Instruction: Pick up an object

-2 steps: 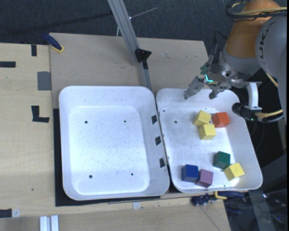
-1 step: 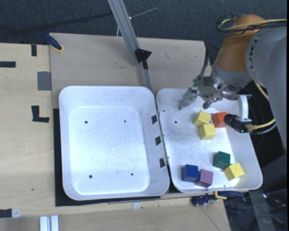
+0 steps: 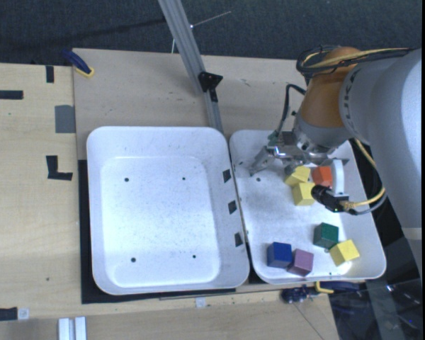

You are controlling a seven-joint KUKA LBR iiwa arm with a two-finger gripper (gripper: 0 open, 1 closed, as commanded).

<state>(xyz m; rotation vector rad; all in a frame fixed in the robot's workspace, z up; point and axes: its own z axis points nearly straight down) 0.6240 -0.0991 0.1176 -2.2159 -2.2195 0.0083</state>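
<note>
While reaching in from the right:
Arm point(image 3: 361, 98): bent low over right bin point(image 3: 269, 225).
Gripper point(image 3: 287, 154): near bin's far edge; finger state cannot be told.
Blocks: yellow block point(image 3: 301, 188) and orange block point(image 3: 323, 175) just beside gripper; others near front corner.

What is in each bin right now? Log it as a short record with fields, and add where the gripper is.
left bin: no blocks seen in it
right bin: yellow block, orange block, green block, second yellow block, blue block, purple block
gripper: over the right bin's far end, beside the first yellow block
held: nothing visible
</note>
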